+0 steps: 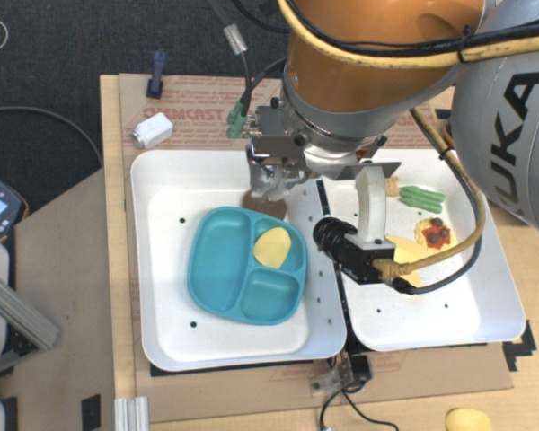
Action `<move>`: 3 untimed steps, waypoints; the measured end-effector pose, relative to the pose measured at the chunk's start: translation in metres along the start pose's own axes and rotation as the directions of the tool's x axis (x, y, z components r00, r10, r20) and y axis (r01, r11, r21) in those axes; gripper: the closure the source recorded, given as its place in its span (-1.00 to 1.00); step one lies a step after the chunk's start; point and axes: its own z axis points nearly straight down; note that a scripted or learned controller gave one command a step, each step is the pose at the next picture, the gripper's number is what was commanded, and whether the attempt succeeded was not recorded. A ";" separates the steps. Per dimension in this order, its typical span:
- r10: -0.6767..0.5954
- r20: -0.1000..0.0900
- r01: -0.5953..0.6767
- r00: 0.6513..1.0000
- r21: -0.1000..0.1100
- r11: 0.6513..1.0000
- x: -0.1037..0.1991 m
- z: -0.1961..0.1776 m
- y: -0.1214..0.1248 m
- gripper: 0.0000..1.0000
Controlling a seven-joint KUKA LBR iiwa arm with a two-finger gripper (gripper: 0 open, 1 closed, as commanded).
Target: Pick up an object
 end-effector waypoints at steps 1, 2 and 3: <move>0.008 0.000 -0.008 1.000 -0.004 1.000 0.025 -0.066 0.012 1.00; 0.019 0.005 -0.019 1.000 0.008 1.000 -0.057 -0.053 0.000 1.00; 0.005 0.000 -0.005 1.000 -0.003 1.000 0.000 -0.114 0.001 1.00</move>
